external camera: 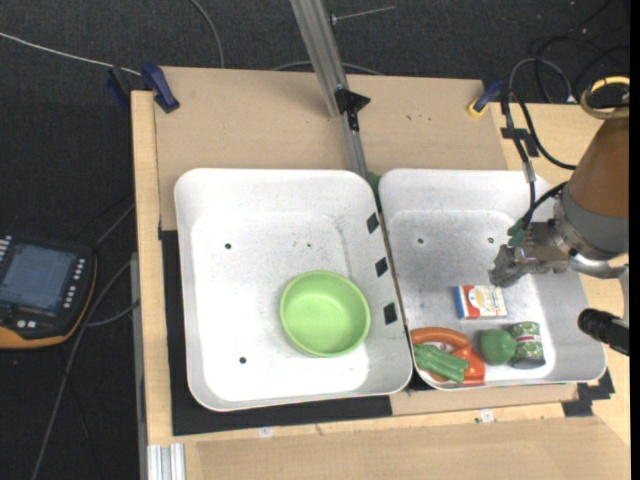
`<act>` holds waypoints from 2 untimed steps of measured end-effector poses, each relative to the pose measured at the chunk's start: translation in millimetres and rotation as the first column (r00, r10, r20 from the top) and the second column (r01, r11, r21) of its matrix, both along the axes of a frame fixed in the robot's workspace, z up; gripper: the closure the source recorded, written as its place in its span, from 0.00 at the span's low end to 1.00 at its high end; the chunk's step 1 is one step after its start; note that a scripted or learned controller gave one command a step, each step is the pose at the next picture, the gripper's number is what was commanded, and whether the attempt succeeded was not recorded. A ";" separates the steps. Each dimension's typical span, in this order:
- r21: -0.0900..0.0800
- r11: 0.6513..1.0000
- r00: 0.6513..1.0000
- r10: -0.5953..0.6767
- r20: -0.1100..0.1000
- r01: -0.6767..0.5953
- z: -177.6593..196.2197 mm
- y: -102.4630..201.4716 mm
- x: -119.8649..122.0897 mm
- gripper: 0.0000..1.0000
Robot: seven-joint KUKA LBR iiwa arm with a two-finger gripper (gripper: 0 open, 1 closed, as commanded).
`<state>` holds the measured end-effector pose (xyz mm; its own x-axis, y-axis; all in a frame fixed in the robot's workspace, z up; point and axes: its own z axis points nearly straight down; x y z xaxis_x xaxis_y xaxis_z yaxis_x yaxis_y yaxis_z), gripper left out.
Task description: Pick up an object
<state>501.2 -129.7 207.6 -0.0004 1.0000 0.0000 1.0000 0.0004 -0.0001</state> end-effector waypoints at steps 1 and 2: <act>0.001 1.000 1.000 0.005 0.001 -0.005 3.7 60.8 7.8 1.00; 0.001 1.000 1.000 0.005 0.001 -0.005 14.6 112.0 15.7 1.00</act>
